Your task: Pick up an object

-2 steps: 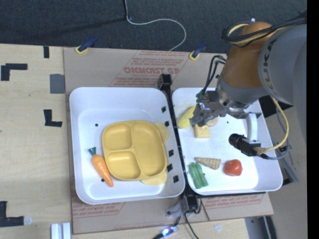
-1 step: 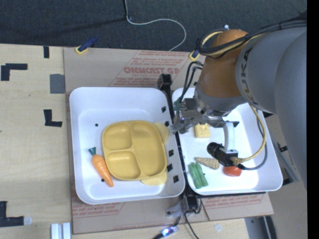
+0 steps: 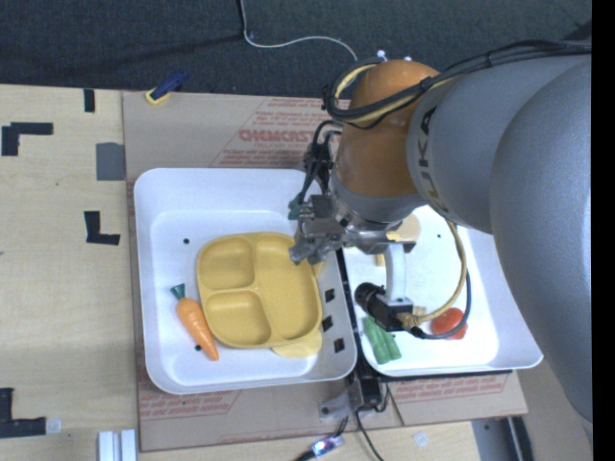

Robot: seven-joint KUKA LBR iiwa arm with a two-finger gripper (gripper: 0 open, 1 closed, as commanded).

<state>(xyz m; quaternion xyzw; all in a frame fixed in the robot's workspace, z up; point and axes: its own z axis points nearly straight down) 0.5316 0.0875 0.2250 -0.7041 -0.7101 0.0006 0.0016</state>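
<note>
Left bin (image 3: 154,200): carrot and yellow plate inside.
Carrot (image 3: 197,327): just beside the plate's left edge, well apart from the gripper. Long axis slanted, green top to the upper left, tip to the lower right.
Yellow plate (image 3: 252,301): lies flat with its compartments facing up. Near-square outline, long axis unclear. Its upper right corner is under the gripper.
Gripper (image 3: 309,243): over that corner, near the bin's right wall. Open or closed: cannot tell.
Right bin (image 3: 519,353): green block (image 3: 381,344) and red piece (image 3: 448,325) near the front.

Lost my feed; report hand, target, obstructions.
Hand over yellow tray far right corner, in left bin. Tray lies flat, carrot at its left. Bin's right wall close beside hand.
</note>
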